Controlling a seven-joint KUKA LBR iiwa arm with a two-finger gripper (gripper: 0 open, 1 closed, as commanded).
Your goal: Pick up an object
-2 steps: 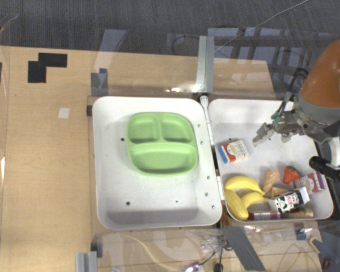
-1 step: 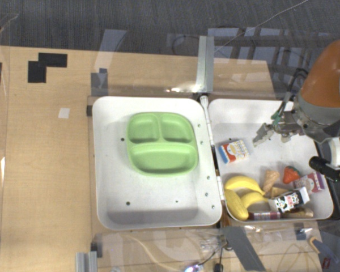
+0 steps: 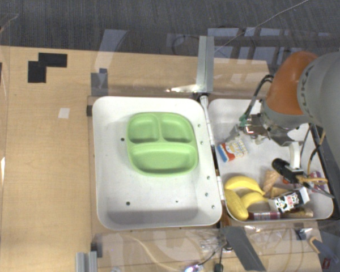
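The pincer (image 3: 245,127), its opening impossible to tell, is hovering in the right bin (image 3: 215,115) just above a small red-and-white packet (image 3: 233,148), with bananas (image 3: 243,192) lying further below.

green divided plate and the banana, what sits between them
In the camera view, the raised rims of the left bin and the right bin run between the green divided plate and the banana.

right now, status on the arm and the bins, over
Gripper low in the right bin, nothing seen between fingers. Small red and white packet just beside it. Bananas and clutter at near end. Green divided plate alone in the left bin.
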